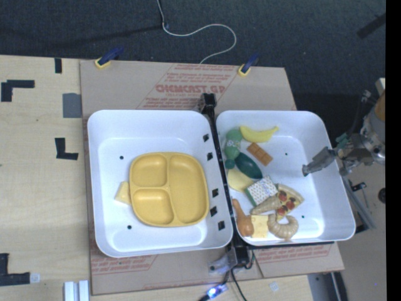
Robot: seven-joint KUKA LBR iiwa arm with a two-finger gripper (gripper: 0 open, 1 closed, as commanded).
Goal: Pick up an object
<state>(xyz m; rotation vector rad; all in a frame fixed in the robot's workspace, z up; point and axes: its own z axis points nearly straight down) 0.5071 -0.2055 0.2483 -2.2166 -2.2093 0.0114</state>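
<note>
The gripper hung over the right edge of the right bin, reaching in from that side; whether its claw was released or clenched could not be told, and nothing showed in its grasp. The objects lay clustered in the left half of that right bin, well apart from the gripper: a yellow banana toward the bin's far wall, an orange block just below it, a dark green vegetable near the bin's left wall, a pizza slice toward the near wall, and a croissant by the near wall. To the left of the right bin, the left bin held a yellow divided plate
</note>
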